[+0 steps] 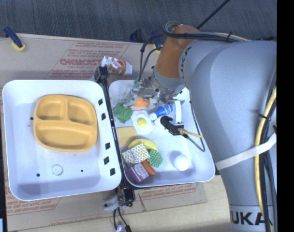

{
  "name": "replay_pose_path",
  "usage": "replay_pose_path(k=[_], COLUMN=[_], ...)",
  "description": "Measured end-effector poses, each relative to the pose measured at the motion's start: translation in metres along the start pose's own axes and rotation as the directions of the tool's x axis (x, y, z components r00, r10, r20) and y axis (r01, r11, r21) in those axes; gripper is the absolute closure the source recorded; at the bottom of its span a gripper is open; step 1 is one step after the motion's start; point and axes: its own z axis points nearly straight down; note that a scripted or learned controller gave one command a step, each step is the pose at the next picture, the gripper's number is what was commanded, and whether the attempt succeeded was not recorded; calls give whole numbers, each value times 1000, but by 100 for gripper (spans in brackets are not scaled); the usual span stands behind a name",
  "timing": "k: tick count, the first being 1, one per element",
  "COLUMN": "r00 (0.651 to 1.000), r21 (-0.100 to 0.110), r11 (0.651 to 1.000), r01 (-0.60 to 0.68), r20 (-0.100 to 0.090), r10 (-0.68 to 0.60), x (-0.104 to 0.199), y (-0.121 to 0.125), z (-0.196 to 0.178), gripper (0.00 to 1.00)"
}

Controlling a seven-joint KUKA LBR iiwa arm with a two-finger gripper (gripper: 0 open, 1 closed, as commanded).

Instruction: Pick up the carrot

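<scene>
With my jaws (146, 96) low over the carrot (140, 102) in the right bin (200, 170), their spread impossible to tell, I should straddle it squarely, clear of the fried egg (142, 123).

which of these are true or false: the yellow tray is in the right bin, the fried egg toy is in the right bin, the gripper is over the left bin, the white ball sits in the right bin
1. The yellow tray is in the right bin. False: it lies in the left bin.
2. The fried egg toy is in the right bin. True.
3. The gripper is over the left bin. False: it is down at the far end of the right bin, by an orange item.
4. The white ball sits in the right bin. True.
</scene>
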Motion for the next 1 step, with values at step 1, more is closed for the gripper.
replay_pose_path(k=[1], r00=[1000], r21=[14], r11=[1000], r01=[2], r20=[-3], r10=[-2], x=[0], y=[-2], z=[-8], gripper=[100])
